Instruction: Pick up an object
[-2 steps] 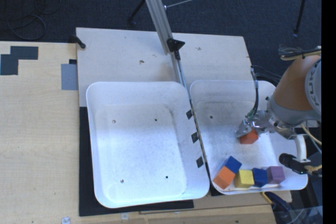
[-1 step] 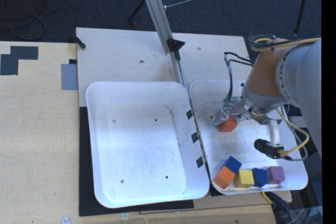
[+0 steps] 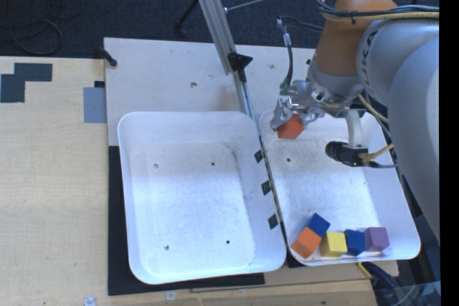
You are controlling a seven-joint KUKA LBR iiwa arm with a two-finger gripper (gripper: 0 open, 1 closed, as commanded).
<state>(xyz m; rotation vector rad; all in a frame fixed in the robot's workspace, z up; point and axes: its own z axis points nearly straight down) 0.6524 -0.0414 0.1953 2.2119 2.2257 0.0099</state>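
- Camera view shows you the claw (image 3: pixel 290 120) clenched on an orange-red block (image 3: pixel 290 127), lifted above the right bin's (image 3: pixel 401 226) far end.
- Other blocks (image 3: pixel 337 236) crowd its near edge, well apart.

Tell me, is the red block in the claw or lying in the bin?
In the claw: the red block sits between its fingers, above the right bin.

one fixed overhead cam, slanted down on both bins (image 3: pixel 193 118), mid-range.
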